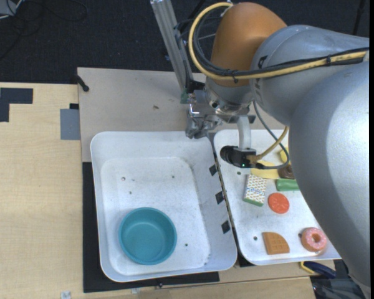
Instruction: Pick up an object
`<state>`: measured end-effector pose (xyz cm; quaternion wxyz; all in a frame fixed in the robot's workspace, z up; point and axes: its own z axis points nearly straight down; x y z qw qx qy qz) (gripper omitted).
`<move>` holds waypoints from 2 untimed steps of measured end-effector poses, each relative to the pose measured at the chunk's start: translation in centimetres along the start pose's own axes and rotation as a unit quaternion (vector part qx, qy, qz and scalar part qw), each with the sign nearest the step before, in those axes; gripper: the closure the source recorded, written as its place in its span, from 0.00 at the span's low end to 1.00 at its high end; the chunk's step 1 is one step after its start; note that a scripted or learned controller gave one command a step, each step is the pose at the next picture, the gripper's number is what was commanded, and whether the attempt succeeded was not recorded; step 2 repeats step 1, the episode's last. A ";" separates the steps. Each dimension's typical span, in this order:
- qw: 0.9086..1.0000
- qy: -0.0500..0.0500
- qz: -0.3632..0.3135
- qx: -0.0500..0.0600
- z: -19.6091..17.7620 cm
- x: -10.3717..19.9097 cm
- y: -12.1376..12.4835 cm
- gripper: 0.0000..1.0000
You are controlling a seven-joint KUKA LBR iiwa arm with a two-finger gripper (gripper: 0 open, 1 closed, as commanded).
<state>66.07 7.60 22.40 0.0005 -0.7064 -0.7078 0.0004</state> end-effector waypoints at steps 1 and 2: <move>1.000 0.000 0.001 0.000 -0.1 -0.1 0.0 0.00; 1.000 0.000 0.001 0.000 -0.1 -0.1 0.0 0.00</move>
